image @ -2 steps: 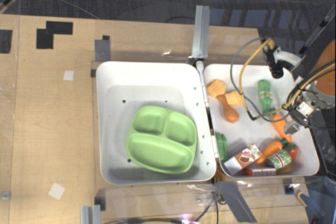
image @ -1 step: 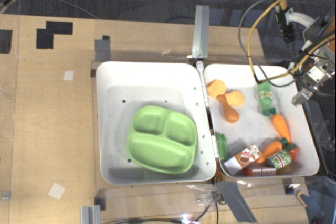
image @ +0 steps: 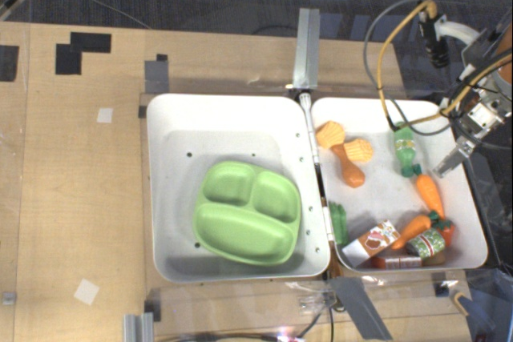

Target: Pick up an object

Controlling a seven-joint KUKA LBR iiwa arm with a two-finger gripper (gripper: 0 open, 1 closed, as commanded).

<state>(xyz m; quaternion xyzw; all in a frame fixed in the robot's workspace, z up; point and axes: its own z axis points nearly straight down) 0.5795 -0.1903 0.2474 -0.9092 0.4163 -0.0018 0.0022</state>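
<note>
Above the right bin's (image: 469,196) far edge my gripper (image: 454,157) hung near the green bottle (image: 405,151); its state I could not tell.

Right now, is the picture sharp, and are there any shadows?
Camera view: mostly sharp and evenly lit; the green divided plastic plate casts a soft shadow on the left white bin; the grey metal gripper at the right edge looks slightly blurred.

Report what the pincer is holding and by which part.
Nothing: the pincer hangs over the right bin's far right edge with nothing between its fingers.
</note>
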